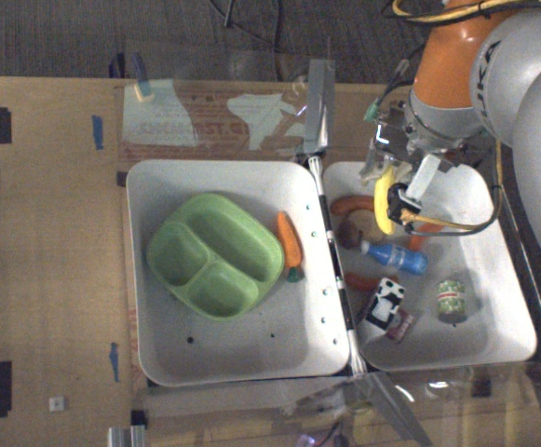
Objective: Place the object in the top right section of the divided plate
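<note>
My orange wrist band (456, 49) shines like glossy plastic over the smooth matt white bins (158, 343), where the green divided plate (216, 254) looks like matt plastic, the carrot (290, 238) by it faintly glossy, and the bench (47, 250) pale, wood-like, unpolished.

Robotics lab: arm (493, 54), taped bench (47, 250)

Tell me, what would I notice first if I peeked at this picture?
Probably the big grey and orange robot arm at the top right, with a yellow banana hanging between its fingers over the right bin. Next, the bright green divided plate sitting in the middle of the left bin, with an orange carrot lying just beside its right edge.
</note>
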Motion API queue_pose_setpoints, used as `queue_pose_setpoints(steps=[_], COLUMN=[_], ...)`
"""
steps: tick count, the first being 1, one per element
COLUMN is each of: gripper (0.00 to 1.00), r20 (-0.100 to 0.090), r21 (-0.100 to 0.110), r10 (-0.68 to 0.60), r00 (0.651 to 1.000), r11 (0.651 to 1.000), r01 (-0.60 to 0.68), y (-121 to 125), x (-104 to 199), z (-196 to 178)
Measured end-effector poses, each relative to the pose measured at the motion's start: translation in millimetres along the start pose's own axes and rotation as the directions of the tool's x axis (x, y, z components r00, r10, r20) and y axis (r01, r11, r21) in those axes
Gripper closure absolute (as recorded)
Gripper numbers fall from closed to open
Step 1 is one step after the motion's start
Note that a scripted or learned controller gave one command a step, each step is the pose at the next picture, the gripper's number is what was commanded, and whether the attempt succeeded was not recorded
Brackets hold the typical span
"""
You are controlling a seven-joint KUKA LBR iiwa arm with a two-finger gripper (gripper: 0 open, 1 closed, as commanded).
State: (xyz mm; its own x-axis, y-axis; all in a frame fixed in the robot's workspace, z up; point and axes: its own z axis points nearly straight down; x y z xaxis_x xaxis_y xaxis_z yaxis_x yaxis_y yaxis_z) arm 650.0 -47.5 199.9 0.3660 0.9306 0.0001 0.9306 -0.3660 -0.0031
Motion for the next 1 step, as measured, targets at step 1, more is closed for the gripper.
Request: queue_pose_setpoints(steps=[1], gripper=[1.00], r20=[0.001], r21=[0.000], r10=[0.054], r00=[0.999], r11=[0.999], r01=[-0.054], y=[-65.8], x=[26.8], z=[16.1])
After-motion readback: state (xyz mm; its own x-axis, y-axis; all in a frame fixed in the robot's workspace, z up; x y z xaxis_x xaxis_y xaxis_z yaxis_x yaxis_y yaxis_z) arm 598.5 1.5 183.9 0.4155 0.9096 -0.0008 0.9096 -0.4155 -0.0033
